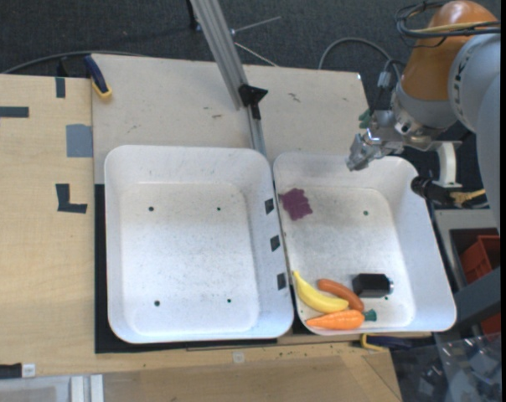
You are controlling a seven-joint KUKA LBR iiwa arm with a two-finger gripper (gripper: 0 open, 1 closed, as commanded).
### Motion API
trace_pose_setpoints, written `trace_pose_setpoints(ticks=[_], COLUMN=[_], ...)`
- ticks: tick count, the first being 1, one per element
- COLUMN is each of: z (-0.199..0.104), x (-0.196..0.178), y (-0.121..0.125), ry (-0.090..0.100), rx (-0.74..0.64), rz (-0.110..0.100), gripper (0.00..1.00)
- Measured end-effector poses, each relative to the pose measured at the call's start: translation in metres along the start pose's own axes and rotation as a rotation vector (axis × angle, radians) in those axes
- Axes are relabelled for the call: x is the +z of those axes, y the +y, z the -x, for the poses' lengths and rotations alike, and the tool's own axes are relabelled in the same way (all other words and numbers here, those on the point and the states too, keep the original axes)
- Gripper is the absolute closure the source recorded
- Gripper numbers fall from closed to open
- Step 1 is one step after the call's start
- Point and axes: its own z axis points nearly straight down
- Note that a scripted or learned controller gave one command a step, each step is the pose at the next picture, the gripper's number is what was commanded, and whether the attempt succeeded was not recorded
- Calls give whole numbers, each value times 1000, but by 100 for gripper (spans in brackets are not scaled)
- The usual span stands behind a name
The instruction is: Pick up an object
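Camera view: pincer (359,157) over right bin's (420,224) far rim, its spread impossible to tell

right bin contents: purple piece (296,203) lying flat near the far left corner. along the near edge: yellow banana (317,296), two orange carrots (340,291) (337,320) lying crosswise, black block (371,285) just beside them.

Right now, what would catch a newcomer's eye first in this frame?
The grey and orange arm at upper right, its end effector above the right bin's far rim. Next, the bright cluster at that bin's near edge: a banana, two carrots and a black block. A purple piece lies apart, farther back.
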Motion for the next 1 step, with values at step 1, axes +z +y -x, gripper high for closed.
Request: trace_pose_setpoints(ticks=[1], z=[-1], x=[-64], y=[-2], ry=[0], rx=[0], rz=[2], gripper=[100])
